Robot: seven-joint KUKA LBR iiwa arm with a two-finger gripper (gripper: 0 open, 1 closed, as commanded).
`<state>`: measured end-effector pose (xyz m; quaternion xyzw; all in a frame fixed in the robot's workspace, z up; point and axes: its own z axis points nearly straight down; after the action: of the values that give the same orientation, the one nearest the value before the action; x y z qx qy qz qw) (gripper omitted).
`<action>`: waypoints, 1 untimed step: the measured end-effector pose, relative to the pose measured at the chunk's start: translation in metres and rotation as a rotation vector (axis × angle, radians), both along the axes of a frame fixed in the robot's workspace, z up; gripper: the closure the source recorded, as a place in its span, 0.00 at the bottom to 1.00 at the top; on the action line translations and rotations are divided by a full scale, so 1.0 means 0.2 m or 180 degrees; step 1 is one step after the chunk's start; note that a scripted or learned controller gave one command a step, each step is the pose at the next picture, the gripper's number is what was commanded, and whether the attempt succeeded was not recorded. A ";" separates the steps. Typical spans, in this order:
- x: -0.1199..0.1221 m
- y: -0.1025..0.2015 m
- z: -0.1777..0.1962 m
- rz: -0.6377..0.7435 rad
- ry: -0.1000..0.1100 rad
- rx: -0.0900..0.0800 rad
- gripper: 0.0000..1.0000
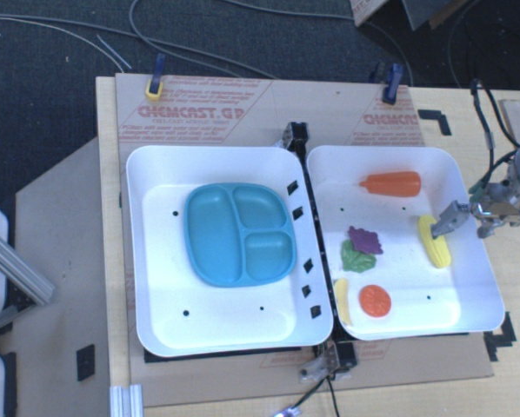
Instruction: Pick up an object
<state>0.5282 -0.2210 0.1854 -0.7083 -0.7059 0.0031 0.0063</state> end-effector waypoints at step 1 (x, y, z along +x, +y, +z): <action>0.02 0.00 0.03 0.0012 -0.0041 -0.0012 0.00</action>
<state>0.5316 -0.2207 0.1921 -0.7070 -0.7072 -0.0001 0.0005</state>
